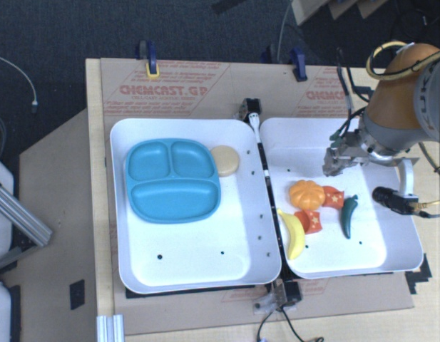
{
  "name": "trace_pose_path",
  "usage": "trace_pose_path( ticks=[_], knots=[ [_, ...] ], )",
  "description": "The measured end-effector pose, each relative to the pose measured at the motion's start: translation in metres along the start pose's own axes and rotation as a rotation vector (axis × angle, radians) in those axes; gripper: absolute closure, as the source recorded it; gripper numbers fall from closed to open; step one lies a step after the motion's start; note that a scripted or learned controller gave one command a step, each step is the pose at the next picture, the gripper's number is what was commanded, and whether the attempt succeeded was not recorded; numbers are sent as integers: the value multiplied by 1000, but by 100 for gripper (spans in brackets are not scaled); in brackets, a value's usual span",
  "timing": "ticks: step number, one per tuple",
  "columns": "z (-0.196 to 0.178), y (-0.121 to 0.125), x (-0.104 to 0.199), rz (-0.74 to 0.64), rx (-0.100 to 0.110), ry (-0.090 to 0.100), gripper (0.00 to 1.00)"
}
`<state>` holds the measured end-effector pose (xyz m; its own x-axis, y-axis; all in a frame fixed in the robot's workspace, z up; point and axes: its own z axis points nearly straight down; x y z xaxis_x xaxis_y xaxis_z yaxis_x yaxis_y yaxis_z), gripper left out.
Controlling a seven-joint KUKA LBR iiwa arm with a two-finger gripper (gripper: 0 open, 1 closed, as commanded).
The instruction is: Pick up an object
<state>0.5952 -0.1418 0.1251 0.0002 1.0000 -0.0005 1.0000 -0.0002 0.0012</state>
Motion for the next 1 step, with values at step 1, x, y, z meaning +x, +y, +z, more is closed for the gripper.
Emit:
trace_pose_path(
  ticks=[1],
  knots=[
    [-64, 5, -3, -1, -8, -3, 100]
  ],
)
